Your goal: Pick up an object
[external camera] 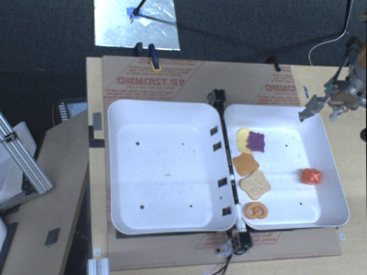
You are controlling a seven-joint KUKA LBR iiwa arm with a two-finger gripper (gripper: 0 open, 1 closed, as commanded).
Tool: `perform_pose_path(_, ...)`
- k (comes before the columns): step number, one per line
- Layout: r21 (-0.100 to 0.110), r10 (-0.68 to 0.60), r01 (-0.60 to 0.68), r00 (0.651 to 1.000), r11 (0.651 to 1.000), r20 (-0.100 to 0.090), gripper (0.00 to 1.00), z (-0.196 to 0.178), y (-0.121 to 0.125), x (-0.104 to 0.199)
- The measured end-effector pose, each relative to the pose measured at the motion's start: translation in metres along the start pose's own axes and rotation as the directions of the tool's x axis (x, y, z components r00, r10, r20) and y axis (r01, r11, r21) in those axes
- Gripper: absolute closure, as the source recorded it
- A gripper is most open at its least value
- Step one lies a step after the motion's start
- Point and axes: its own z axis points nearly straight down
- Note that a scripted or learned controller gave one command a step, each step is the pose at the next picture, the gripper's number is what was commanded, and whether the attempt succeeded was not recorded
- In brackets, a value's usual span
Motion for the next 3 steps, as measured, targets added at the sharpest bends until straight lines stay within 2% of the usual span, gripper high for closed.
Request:
perform_pose_path(1, -0.021, -0.006, 0.006, 1.000, 1.000, 0.006, 0.00, -0.176, 0.048, 0.028)
perform_pose_path(2, -0.013, -0.008, 0.009, 1.000, 1.000, 0.000, 0.00, -0.291, 0.050, 0.107)
perform_pose_path(3, -0.007, -0.006, 0.006, 1.000, 1.000, 0.002, 1.00, -0.295, 0.050, 0.102)
